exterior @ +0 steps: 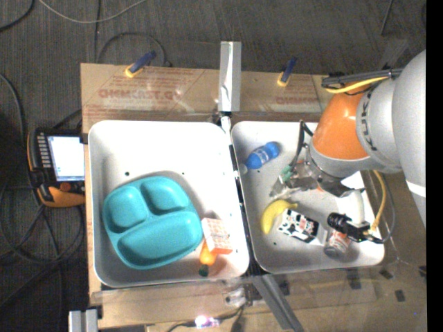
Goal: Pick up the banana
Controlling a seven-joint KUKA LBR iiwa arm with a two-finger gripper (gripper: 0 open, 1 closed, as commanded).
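Camera view, looking down on both bins: the gripper (290,183) hangs low in the right bin (253,192), near that bin's middle, with the grey arm and its orange band coming in from the right above it. Its metal tip sits just over the upper end of the banana (271,215); whether it touches the fruit cannot be told, and whether the claw is released or clenched cannot be told either, since the wrist hides much of it. Nothing is seen gripped in it. The banana lies on the bin floor, yellow, short and curved, its upper end pointing toward the claw. Just beside the banana, to its right, lies a black-and-white packet (300,226). A blue bottle (262,155) lies apart, toward the far left corner of the same bin. In the left bin (138,144) sits a teal divided plate (152,220), with a small orange-and-white carton (216,236) at its right edge
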